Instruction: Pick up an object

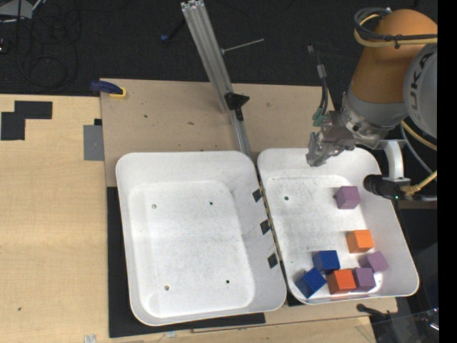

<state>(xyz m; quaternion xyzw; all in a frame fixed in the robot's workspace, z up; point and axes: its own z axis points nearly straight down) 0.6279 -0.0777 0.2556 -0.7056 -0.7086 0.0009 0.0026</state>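
Purple block (348,196) sits square, slightly rotated, below the hand (318,156).

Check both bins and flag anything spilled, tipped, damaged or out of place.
Nothing stands out. All the blocks sit inside the right bin: a purple block alone, the rest clustered near its front corner, some touching. None has spilled onto the bench. The gripper hangs over the bin's back edge, away from every block.

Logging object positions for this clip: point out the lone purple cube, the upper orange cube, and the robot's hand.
Lone purple cube (348,196), camera view, top face.
Upper orange cube (360,241), camera view, top face.
Hand (317,156), camera view, fingertip end.
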